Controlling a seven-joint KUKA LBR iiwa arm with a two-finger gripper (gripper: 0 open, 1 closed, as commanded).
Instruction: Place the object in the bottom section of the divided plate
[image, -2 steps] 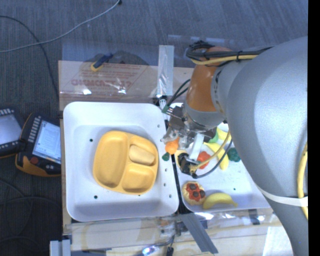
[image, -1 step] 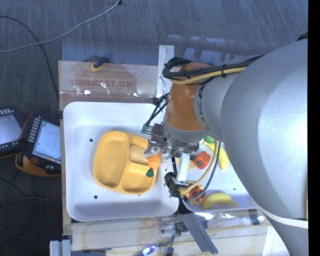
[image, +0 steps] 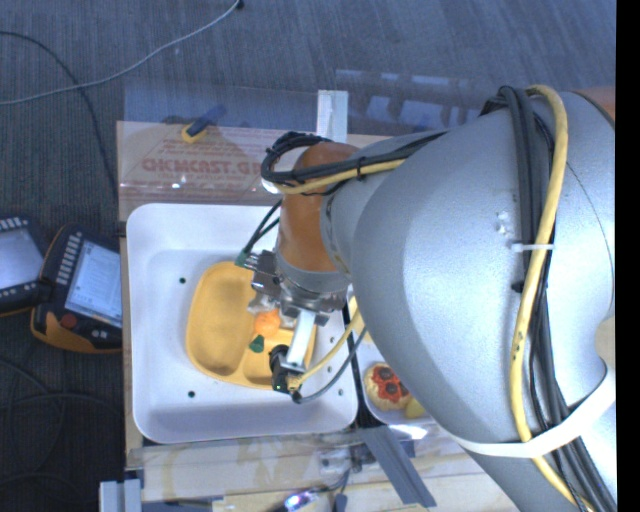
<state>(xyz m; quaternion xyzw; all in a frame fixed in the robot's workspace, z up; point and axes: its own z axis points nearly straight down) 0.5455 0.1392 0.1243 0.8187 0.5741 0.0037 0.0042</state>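
Camera view. The left white bin (image: 160, 400) holds a yellow divided plate (image: 215, 320), lying flat towards the bin's centre. The plate's large compartment, on the left of the frame, is in plain sight. Its right part, where the smaller compartments lie, is largely covered by the arm.

The grey arm (image: 470, 260) reaches in from the right and takes up most of the right half of the frame. Its orange band (image: 305, 225) stands directly above the plate. The gripper (image: 290, 322) points down over the right part of the plate. The wrist body hides its working end, so it cannot be told whether the claw is wide, narrow or closed on anything.

The object, a small orange item (image: 265, 323) with a green piece just below it, rests on the plate at the gripper's left edge, just beside it or touching it. Whether the claw grips it cannot be told. Which compartment it occupies cannot be told either, as the dividers there are covered.

In the right bin, a round toy pizza (image: 385, 385) shows beneath the arm. A teach pendant (image: 85, 290) lies on the dark floor left of the bench. A cardboard sheet (image: 200, 165) with red lettering lies behind the left bin.
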